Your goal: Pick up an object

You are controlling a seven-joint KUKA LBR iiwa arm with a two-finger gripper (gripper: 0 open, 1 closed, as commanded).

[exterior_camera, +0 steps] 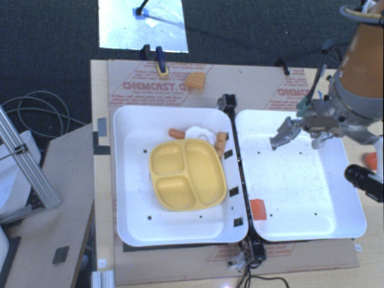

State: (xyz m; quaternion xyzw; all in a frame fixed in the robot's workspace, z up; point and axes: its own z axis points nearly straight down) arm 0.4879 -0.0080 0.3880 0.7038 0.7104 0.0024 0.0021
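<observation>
One orange block (257, 209) in right bin (336, 221); one yellow tray (187, 174) in left bin (129, 161); gripper (300, 135) seemingly spread, grasping nothing.

we see the gripper (298, 132) above the right bin's (336, 221) far edge, a yellow tray (187, 175) filling the left bin (129, 179).

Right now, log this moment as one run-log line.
gripper: over right bin, open, holding nothing | orange block: right bin, near-left corner | yellow tray: left bin | pick: not yet done
</observation>
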